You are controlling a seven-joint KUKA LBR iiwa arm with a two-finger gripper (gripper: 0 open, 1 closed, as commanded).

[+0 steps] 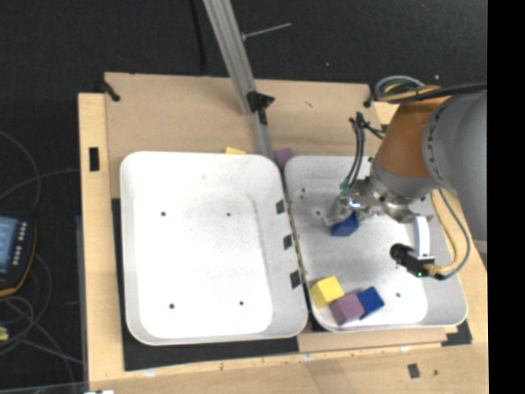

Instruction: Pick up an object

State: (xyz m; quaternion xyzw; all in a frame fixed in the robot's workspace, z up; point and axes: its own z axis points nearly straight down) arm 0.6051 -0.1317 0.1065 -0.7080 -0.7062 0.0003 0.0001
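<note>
Beneath everything we see a tan bench standing on a dark floor, and it carries two shallow white bins side by side. In the right bin our gripper sits low in the upper middle, reaching in from the right under the grey arm with its orange band. Just under its tip we see a small blue block, touching or nearly touching the fingers, but we cannot tell from this angle whether the claw is spread or closed, nor whether the block is actually between the fingers. Near the front edge of that same bin lie three more blocks close together: a yellow block, a purple block just beside it, and a second blue block against the purple one. Our left bin shows bare white floor with a few dark dots. A grey metal pole slants down to the gap between the bins.
</note>
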